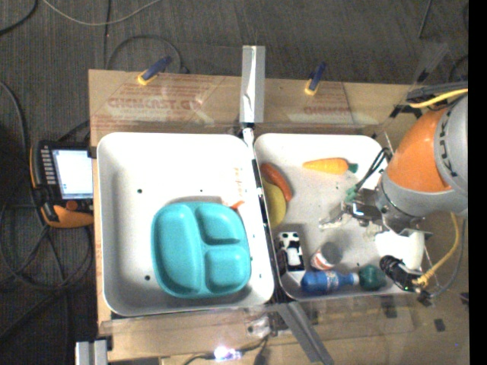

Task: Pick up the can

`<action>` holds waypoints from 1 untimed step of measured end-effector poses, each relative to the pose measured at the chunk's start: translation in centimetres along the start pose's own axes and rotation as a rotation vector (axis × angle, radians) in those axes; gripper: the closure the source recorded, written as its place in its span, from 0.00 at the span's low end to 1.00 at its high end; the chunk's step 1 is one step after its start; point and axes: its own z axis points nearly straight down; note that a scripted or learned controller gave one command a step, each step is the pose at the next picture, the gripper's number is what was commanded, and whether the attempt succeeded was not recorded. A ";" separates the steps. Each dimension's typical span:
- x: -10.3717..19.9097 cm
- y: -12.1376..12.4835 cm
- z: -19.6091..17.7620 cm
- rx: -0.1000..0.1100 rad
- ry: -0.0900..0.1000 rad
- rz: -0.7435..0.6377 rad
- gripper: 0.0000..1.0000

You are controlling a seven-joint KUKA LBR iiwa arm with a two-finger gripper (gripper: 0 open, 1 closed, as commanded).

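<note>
I see the can (pixel 327 256) standing upright in the right bin (pixel 319 137), toward that bin's near edge, its grey top facing the camera and a bit of red and white showing on its side. Just beside it, nearer the edge, a blue bottle (pixel 327 281) lies on its side, and a dark green object (pixel 371 277) sits at the bottle's right end. To the left of the can, a small black-and-white item (pixel 289 251) rests against the wall between the bins.

The gripper (pixel 348 211) hangs over the middle of the right bin, above and to the right of the can and apart from it. From this angle I cannot tell whether it is apart or together, and I see nothing held in it. The arm (pixel 422 162) comes in from the right, its orange band over the bin's right rim.

Farther back, a carrot (pixel 327 165) lies near the far wall, and a yellow and orange piece of fruit (pixel 275 192) leans at the left wall.

The left bin (pixel 122 173) holds a teal divided tray (pixel 202 249). A handheld pendant (pixel 65 181) sits off the bench's left side.
</note>
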 end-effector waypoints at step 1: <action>0.1 -1.6 5.0 -0.015 0.002 -0.080 0.00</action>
